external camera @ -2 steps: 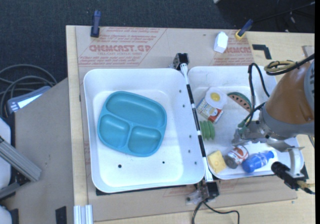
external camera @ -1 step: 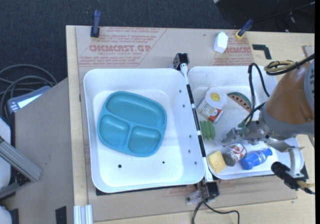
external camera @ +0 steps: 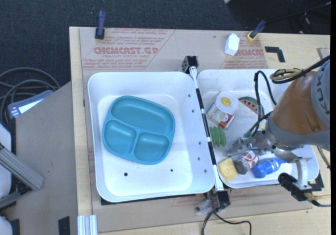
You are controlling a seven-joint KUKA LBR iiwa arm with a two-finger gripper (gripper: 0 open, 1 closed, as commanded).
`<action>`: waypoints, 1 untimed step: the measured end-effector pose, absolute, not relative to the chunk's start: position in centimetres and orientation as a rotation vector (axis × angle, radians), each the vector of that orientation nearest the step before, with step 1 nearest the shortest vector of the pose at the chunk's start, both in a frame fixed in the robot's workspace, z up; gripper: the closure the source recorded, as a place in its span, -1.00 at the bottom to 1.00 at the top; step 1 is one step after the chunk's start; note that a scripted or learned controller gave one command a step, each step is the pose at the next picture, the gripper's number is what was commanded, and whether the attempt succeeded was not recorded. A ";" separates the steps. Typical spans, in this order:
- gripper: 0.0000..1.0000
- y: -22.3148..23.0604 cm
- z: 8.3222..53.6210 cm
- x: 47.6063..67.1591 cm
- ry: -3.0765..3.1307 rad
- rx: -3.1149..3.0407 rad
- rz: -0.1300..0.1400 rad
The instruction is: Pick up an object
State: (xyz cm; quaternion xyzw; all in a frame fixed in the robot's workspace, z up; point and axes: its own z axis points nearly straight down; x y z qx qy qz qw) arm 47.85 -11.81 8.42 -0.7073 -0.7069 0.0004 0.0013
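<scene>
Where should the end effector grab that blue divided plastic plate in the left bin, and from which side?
Grip the blue divided plastic plate at its raised outer rim, coming straight down from above. It lies flat and alone in the left white bin, so only the thin rim, probably the edge toward the right bin, offers something to pinch.

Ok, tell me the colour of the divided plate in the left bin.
Light blue plate, seen in the camera view.

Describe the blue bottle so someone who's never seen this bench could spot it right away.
Look in the right bin, the one crowded with small objects, and go to its near edge. The blue bottle lies on its side there, just right of a red and white can and a yellow block; nothing else in that bin is blue.
</scene>
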 end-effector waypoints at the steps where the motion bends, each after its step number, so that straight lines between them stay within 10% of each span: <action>1: 1.00 -11.8 9.4 47.9 -2.220 -2.221 0.001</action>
